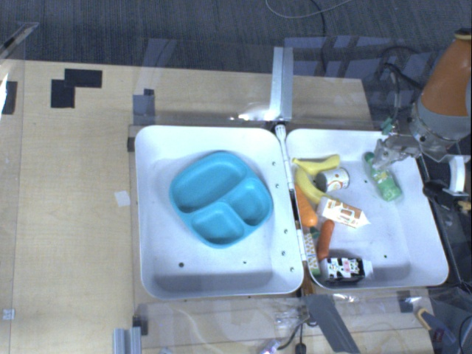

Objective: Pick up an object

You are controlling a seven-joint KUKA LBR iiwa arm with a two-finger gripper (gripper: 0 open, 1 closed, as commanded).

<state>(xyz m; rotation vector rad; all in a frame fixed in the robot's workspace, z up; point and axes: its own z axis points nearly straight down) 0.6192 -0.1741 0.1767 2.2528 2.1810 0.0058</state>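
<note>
The green bottle (386,183) lies in the far right part of the right bin (413,268), tilted, its pale cap end toward the bin's back wall and its green body pointing toward the near side. The gripper (385,153) hangs directly over the bottle's upper end, at or just above its cap; the metal fingers blur into the bottle there, so whether they are spread, pressed together or pinching it cannot be told. Above the gripper, the arm's grey wrist rises to the orange band (448,80) at the right edge. Well apart from the bottle, toward the left side of the same bin, sits a cluster of other things: a yellow banana (313,175) curving along the divider, a small can (337,179) lying just beside it, a white and orange carton (343,214) near the middle of the bin, an orange carrot (309,211) and a second orange piece (325,239) against the left wall, and a black and white box (344,268) near the front edge. The left bin (158,271) holds 1 blue plate (220,198) with 3 compartments, lying flat near its centre. Both bins rest on a pale wooden bench (66,220).
</note>
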